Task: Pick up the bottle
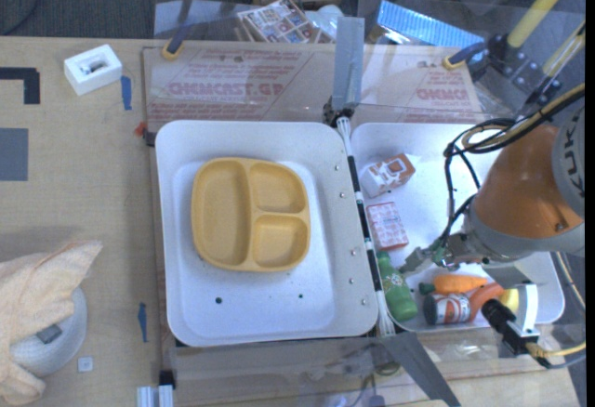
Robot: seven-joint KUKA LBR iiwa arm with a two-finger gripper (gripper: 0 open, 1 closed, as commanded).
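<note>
Green bottle point(400, 292) lies just beside the fingers point(420, 256) (lower-left) — ungrasped; fingers' state unclear.

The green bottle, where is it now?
The green bottle lies in the right bin, at its near-left corner, beside the can.

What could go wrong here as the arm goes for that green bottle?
The green bottle lies pressed against the right bin's left wall, leaving little room for the gripper on that side. A can and an orange carrot-like item sit close beside it, so the gripper might bump or grab one instead.
</note>
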